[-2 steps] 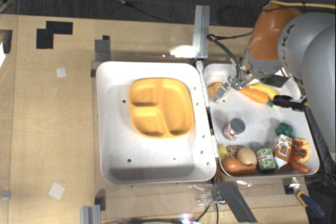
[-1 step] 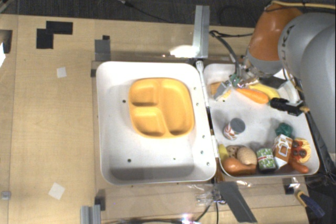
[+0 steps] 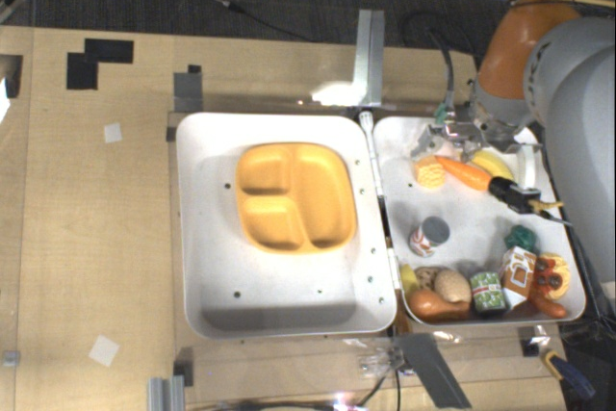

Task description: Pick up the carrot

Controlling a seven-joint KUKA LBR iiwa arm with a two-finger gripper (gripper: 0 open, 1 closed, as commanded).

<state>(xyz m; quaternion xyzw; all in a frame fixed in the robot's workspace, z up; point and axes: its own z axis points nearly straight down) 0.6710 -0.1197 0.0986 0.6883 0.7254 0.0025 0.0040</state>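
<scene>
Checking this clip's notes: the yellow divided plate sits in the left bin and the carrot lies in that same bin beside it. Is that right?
Not quite. The camera view shows the yellow divided plate in the left bin, but the carrot lies in the right bin, near its far end, just below the gripper.

1 fixed camera above the bench (image 3: 87, 255), looking down at a slant. Both white bins (image 3: 192, 236) in frame, dark floor along top; arm (image 3: 568, 72) enters from right.
</scene>
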